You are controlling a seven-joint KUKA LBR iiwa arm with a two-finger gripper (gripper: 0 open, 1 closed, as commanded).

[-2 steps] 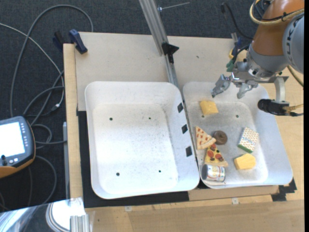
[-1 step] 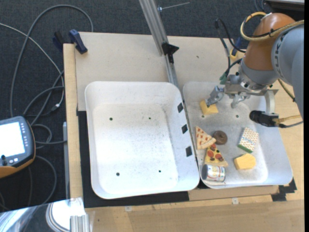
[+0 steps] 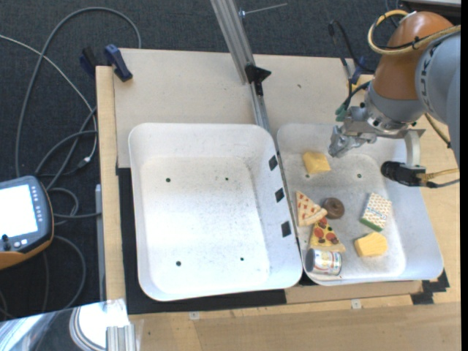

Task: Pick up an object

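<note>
Camera view, looking down on the desk (image 3: 183, 86): two white bins side by side, the left bin (image 3: 197, 210) bare but for specks, the right bin (image 3: 409, 218) holding the lot.

Claw (image 3: 338, 149) low over the right bin's far end, just beside a pale yellow cheese-like block (image 3: 316, 162), to that block's right and a shade above it in the picture. Fingers too small and dark to read; cannot tell whether spread or pinched, and nothing visibly between them.

Further forward in the same bin: a pizza slice toy (image 3: 308, 209), a brown round piece (image 3: 333, 208), a second pizza slice (image 3: 325, 235), a small tin (image 3: 324, 262) on its side, a patterned white-and-green block (image 3: 377, 210), an orange-yellow wedge (image 3: 372, 245).

Step in hand, by the look of it: approach, nothing lifted yet. Likeliest target the yellow block, being nearest. Next move would call for a short shift toward the left over that block, a drop straddling it, a squeeze, then a straight lift.

No brand, label or writing readable anywhere; the tin's side is a blur, and the screen on the handheld pendant (image 3: 20, 221) at the left edge glows blank white.
</note>
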